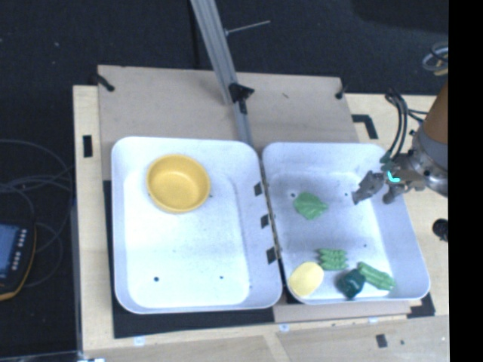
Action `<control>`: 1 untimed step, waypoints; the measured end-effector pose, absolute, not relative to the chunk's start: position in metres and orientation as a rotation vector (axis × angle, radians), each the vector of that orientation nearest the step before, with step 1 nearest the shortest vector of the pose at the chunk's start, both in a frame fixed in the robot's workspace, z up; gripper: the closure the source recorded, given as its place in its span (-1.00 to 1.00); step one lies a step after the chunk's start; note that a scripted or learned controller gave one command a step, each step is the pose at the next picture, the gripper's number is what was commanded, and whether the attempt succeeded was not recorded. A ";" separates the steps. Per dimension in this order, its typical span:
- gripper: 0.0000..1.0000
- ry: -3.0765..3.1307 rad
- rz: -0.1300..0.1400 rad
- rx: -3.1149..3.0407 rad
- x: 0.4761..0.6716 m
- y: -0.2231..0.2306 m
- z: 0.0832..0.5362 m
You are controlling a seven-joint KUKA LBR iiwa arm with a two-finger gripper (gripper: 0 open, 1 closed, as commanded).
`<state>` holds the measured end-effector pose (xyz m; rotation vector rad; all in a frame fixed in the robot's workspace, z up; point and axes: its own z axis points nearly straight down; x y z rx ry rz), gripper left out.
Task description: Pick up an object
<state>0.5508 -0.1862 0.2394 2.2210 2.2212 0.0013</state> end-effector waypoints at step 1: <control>-1.00 2.221 0.001 2.221 0.551 -0.186 0.239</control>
